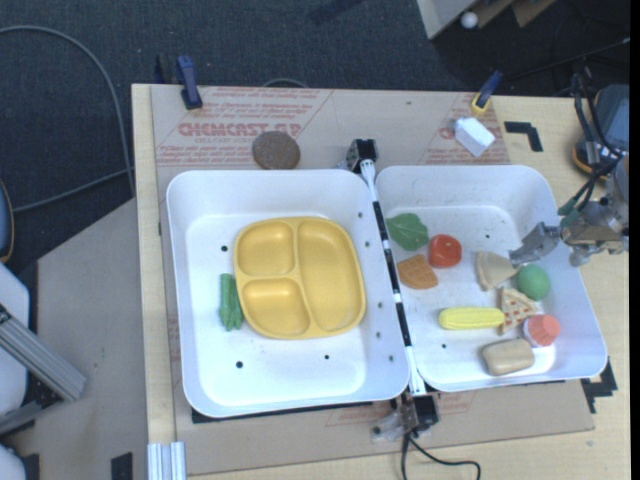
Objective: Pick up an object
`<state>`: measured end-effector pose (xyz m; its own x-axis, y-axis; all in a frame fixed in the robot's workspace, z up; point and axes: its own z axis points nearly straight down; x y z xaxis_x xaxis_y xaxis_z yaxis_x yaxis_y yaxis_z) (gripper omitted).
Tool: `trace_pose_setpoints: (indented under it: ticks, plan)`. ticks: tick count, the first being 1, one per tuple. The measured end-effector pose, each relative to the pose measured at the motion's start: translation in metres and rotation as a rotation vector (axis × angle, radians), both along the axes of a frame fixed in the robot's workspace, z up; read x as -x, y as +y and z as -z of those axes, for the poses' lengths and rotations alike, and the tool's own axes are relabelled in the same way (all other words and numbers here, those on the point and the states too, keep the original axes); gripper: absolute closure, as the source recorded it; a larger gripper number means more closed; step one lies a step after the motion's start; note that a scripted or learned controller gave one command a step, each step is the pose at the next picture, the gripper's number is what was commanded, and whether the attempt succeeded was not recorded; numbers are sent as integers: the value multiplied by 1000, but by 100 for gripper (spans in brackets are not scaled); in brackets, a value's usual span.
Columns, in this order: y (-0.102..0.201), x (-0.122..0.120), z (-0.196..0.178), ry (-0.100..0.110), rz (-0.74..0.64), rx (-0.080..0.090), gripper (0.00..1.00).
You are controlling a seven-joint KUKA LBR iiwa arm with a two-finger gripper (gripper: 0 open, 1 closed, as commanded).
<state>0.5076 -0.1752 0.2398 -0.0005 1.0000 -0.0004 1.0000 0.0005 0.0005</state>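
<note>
Toy food (470, 318) lies in right bin (480, 183).
Claw (535, 243) hovers beside green ball (534, 282); its grip state cannot be determined.

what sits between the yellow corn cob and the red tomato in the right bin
In the camera view, an orange chip-shaped piece lies left of the line from the corn cob to the tomato; the stretch directly between them is bare white bin floor.

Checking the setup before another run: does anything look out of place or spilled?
One thing stands out: a green pod-shaped toy lies on the left bin floor beside the yellow divided plate, not on it. The other toy foods are in the right bin. Nothing looks spilled or damaged.
</note>
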Motion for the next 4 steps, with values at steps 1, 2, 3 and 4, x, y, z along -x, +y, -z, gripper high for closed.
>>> trace_pose_setpoints:
  ticks: [1,2,3,4]
  plan:
    - [69,-12,120,2,0,-1,0]
    - [75,-75,151,-6,0,0,0]
    - [75,-77,139,-14,1,3,100]
    - [151,-80,55,0,-1,-1,100]
